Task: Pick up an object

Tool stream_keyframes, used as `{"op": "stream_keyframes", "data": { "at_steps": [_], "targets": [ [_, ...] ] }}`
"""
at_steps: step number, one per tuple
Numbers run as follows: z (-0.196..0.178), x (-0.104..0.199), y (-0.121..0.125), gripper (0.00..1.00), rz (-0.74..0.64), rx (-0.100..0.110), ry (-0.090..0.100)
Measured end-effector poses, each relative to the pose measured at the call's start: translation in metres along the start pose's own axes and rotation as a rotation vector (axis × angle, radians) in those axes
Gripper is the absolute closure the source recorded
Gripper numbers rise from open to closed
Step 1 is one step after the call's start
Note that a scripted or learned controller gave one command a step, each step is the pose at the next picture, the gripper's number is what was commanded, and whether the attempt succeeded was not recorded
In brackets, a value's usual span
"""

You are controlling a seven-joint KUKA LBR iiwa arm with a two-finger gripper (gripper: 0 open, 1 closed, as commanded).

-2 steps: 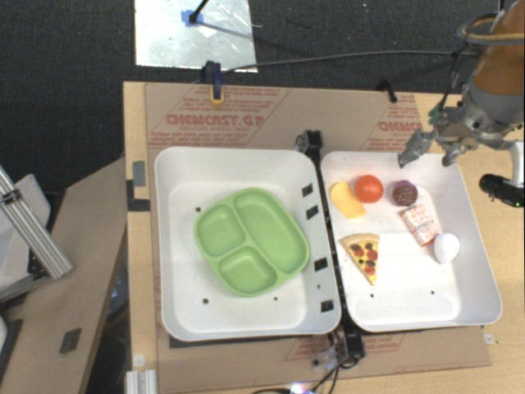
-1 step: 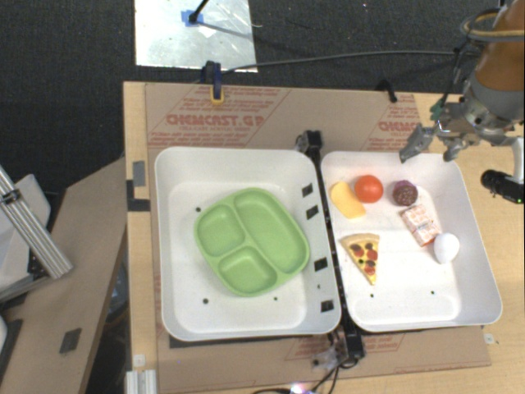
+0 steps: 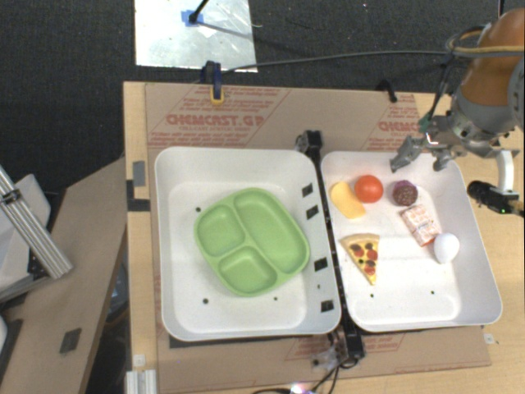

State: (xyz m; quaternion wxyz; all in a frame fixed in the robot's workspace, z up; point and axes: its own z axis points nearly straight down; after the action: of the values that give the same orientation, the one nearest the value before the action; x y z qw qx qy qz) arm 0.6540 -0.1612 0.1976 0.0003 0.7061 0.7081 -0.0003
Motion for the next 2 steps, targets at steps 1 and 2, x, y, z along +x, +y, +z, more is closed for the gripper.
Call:
{"op": "stream_keyframes", "data": {
  "at_steps": [1, 2],
  "targets": [
    [0.041, -0.003, 0.003, 0.0, 0.0, 0.0, 0.0],
    [0.095, 0.0, 0.013, 0.0, -0.003, -0.007, -0.003]
  ]
}}
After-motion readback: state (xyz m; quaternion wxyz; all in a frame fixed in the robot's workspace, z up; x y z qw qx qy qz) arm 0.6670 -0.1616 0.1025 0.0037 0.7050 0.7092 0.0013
